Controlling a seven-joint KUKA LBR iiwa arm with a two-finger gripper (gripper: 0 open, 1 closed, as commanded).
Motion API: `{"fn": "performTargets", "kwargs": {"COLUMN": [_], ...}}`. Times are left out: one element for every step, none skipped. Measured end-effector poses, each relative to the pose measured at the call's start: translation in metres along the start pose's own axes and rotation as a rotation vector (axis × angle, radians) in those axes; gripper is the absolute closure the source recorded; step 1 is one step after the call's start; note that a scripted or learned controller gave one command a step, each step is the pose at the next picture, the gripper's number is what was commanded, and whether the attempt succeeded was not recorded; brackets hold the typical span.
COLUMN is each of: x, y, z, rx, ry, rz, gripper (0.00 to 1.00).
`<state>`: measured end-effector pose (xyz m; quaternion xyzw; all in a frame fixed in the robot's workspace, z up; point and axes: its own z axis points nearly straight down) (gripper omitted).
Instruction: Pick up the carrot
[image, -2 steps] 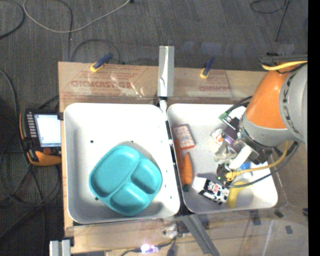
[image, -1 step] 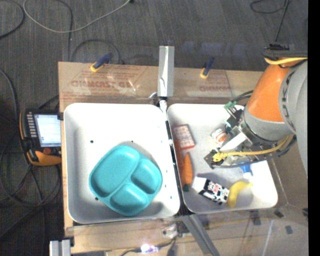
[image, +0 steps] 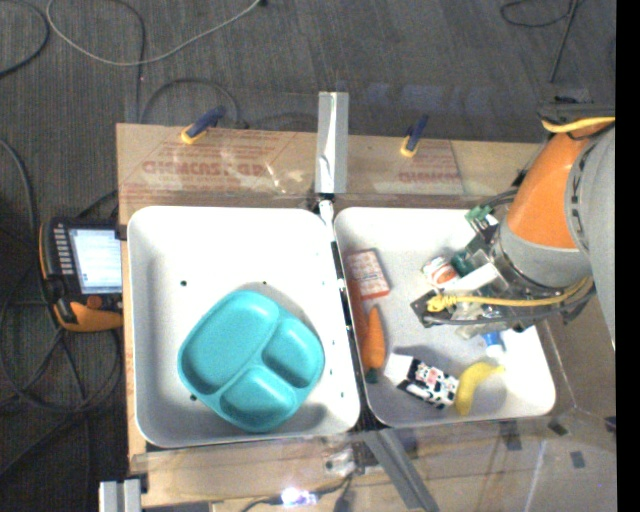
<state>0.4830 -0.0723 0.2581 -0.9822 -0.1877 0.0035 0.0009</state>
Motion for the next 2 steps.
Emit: {"fn": "performTargets", "kwargs": {"x": [0.076,0.02], "y": [-0.006,-0.031], "z": [0.026,-0.006], "rx": [-0.005,-0.002], "ry": [-0.001,0.0], "rz": [0.024,0.117], "gripper": [1.0,1.0]}}
